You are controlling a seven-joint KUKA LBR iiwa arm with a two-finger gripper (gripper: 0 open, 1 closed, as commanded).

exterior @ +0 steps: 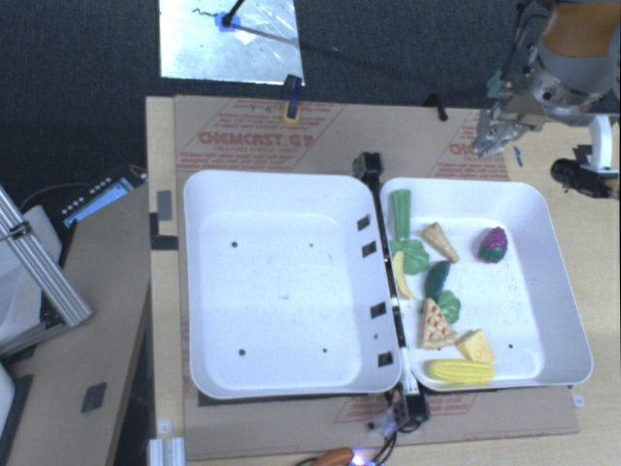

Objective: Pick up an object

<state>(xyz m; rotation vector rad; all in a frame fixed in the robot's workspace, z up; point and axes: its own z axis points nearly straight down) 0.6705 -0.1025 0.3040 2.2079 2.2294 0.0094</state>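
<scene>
In the camera view, two shallow white bins are seen side by side on a cardboard-covered bench: the left bin point(281, 289) and the right bin point(543, 289), which carries all the toy food. Along the right bin's left wall a green vegetable point(401, 212) is laid, with a banana point(398, 273) just near of it; toward the middle a wedge of cheese point(439, 241), a dark green piece point(438, 280) and a pizza slice point(436, 325) are grouped closely. A purple fruit point(493, 244) is set apart on the far right, and a corn cob point(459, 370) is laid along the near wall beside a yellow wedge point(476, 346). The gripper point(488, 136) is held beyond the far rim of the right bin, above the cardboard, and whether it is spread or closed cannot be told. Nothing is seen carried. A failed grasp is judged likely in the crowded middle, where neighbours could be struck or pinched together; pieces against the walls could be missed because a wall blocks one side of the gripper. The isolated purple fruit may roll away.
</scene>
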